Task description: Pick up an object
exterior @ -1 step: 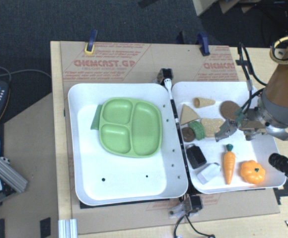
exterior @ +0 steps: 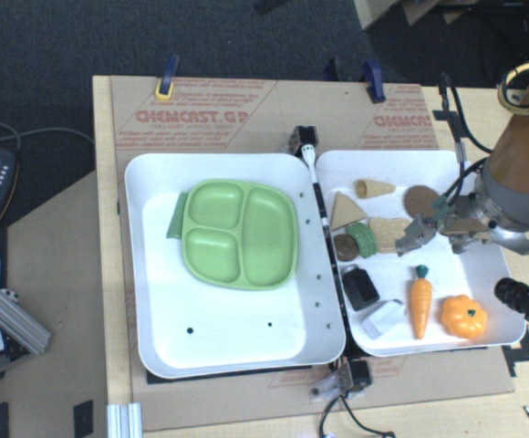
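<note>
Nearest the front edge of the right bin (exterior: 483, 343) sat an orange pumpkin (exterior: 465, 318) at the front right corner, an upright-lying carrot (exterior: 420, 307) just beside it, then a pale block (exterior: 382, 318) and a black block (exterior: 360, 287) toward the bin's left wall. Mid-bin, the gripper (exterior: 417, 236) hovered above the bare floor, fingers spread apart and grasping nothing. Left of it lay a green ribbed piece (exterior: 363, 238) and a tan wedge (exterior: 345, 211). Toward the back edge rested a cone (exterior: 374, 189) and a brown disc (exterior: 420, 199). The left bin (exterior: 155, 272) carried a green divided plate (exterior: 241, 234).
</note>
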Controlling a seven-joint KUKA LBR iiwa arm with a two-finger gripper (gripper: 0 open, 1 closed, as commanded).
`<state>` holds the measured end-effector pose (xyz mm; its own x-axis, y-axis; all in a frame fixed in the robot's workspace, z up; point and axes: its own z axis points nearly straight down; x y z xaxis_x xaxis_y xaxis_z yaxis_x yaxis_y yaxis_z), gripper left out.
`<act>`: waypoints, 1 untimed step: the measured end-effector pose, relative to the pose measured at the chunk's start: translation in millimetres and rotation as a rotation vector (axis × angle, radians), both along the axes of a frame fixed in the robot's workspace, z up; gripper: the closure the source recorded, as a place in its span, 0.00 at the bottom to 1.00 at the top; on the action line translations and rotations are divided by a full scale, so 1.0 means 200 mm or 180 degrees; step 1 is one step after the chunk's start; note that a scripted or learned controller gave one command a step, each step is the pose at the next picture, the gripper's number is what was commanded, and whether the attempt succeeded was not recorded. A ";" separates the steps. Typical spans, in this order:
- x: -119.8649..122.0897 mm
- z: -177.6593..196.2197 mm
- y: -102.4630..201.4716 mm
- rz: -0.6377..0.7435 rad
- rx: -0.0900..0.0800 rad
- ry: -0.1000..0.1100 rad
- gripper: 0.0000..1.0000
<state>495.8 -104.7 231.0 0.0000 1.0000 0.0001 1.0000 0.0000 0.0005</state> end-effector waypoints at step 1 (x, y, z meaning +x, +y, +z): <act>-0.01 -0.25 -0.05 -0.0006 0.0006 0.0022 0.00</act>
<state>494.6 -114.5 180.4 0.0017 1.0000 0.0020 1.0000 -0.0017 -0.0065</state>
